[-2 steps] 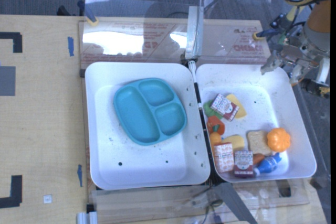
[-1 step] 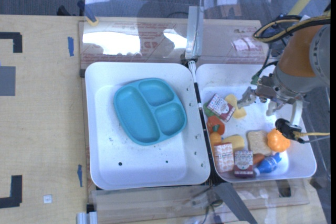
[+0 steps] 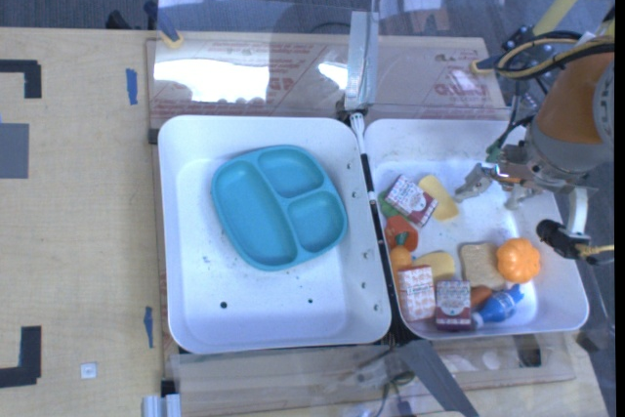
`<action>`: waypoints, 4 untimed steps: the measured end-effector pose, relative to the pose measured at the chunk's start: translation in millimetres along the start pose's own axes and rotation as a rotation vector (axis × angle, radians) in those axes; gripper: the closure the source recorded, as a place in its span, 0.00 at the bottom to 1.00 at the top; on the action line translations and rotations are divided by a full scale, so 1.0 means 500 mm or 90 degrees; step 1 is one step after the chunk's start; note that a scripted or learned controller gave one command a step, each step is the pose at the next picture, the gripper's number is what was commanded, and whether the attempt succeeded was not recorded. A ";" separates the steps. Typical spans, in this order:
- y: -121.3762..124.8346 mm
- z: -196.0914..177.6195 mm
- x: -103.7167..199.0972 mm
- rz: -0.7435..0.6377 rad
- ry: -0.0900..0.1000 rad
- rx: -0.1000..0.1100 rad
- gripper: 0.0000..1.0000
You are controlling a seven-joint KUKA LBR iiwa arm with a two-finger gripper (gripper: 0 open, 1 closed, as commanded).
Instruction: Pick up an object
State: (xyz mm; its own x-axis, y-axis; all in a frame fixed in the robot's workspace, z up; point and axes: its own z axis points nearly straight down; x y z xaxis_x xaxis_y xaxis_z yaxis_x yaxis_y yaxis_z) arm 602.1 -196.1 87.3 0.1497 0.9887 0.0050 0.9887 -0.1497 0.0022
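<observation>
The right bin [image 3: 557, 308] holds several toy foods. A red and white carton [image 3: 410, 197] lies tilted beside a yellow piece [image 3: 442, 201]. Below them sit a red-orange vegetable [image 3: 400, 234], a yellow block [image 3: 436, 261], a toast slice [image 3: 479, 261] and an orange [image 3: 518, 260]. Two more cartons [image 3: 418, 291] [image 3: 453, 303] and a blue bottle [image 3: 499, 306] lie along the front wall. My gripper [image 3: 494, 187] hangs over the bin's upper right part, open, with nothing between its fingers. It is right of the yellow piece and above the toast.
A blue divided plate [image 3: 281, 205] lies in the left bin [image 3: 195, 308]. Clear panels [image 3: 361, 54] stand behind both bins. Yellow and black cables [image 3: 532, 54] run along the arm at the right edge.
</observation>
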 end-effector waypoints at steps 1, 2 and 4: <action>0.017 0.001 0.137 -0.198 -0.003 -0.001 0.00; -0.120 -0.002 0.175 -0.338 -0.004 -0.003 0.00; 0.024 -0.378 0.340 -0.742 -0.006 -0.005 0.00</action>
State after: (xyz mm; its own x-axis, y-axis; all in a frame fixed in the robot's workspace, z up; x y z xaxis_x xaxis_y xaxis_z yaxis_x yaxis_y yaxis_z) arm 638.8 -30.7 277.4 -0.8495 0.5275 -0.0106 0.5275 0.8495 0.0066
